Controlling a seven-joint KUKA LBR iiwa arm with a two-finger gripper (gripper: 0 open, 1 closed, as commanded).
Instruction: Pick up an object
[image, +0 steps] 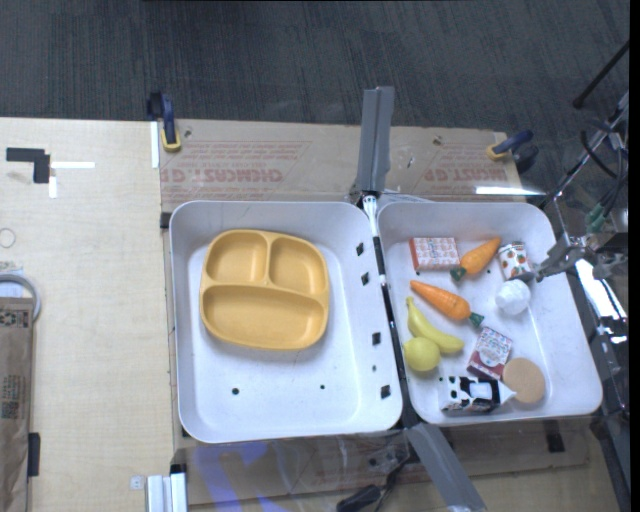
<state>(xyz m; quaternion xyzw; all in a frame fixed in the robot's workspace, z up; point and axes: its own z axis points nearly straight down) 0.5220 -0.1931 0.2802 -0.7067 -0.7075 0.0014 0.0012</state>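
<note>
1. Camera view: two white bins sit side by side on the bench. The left bin (190, 330) carries a yellow tray (265, 290) toward its far-left corner.
2. The right bin (575, 340) carries the pickable things: a card (434, 252) at the far edge, a carrot (480, 256) beside it, a second carrot (440, 299) mid-bin, a banana (430, 328) and a lemon (421, 354) along the left wall, a white ball (513, 297), a small cup (513, 261), a packet (492, 350), a tan disc (524, 380) and a black-and-white toy (470, 393) at the near edge.
3. The gripper (556, 262) shows as a thin metal piece at the right bin's right wall, toward the far-right corner; whether it is apart or together cannot be told, and nothing is seen between its tips.
4. The relation that counts: the cup and the ball lie just left of the gripper, nearest of all; the ball is slightly nearer the near edge.
5. The far carrot's long axis runs slantwise, tip toward the far-right corner.
6. Judged from this, no pick is yet made; the next move likely calls for a short reach leftward and down.
</note>
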